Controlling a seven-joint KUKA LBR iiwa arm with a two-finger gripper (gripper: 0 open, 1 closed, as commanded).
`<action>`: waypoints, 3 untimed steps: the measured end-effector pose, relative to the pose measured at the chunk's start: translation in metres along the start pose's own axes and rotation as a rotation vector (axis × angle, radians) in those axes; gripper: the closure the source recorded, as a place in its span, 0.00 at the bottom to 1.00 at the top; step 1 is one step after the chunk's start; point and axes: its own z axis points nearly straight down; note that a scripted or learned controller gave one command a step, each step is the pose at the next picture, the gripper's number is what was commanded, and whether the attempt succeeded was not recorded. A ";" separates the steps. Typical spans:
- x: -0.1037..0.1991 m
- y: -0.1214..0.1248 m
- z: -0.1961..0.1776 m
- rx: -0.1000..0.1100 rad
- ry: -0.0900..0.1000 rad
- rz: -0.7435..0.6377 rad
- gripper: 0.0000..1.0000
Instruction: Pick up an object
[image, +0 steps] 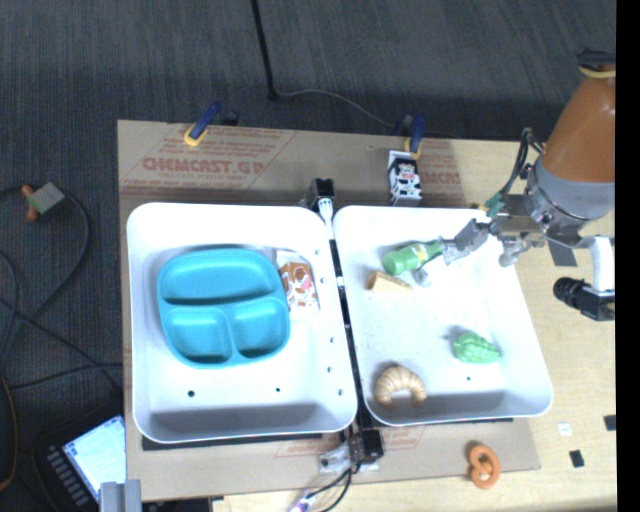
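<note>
- Nearest the camera, a croissant (400, 384) lies at 6 o'clock in the right bin (520, 330).
- The hand (437, 256) is clenched on a green bottle (404, 258) at 11 o'clock.
- A blue tray (222, 305) fills the left bin (150, 400).

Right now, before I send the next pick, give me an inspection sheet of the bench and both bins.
Surface: bench board with two white bins, left bin and right bin.
Job's things: right bin holds green bottle, cone, green lump, croissant.
Clutter: blue tray and snack packet in left bin; orange ring on the bench.
Gripper: gripper by the bottle's end; grasp unclear.
Cables: black cable on the floor.
Surroundings: dark carpet.
</note>
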 end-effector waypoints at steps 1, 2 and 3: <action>0.008 -0.005 0.153 -0.002 0.000 0.000 0.00; 0.062 -0.015 0.157 -0.010 -0.004 0.001 0.00; 0.061 -0.014 0.147 -0.012 -0.006 0.002 1.00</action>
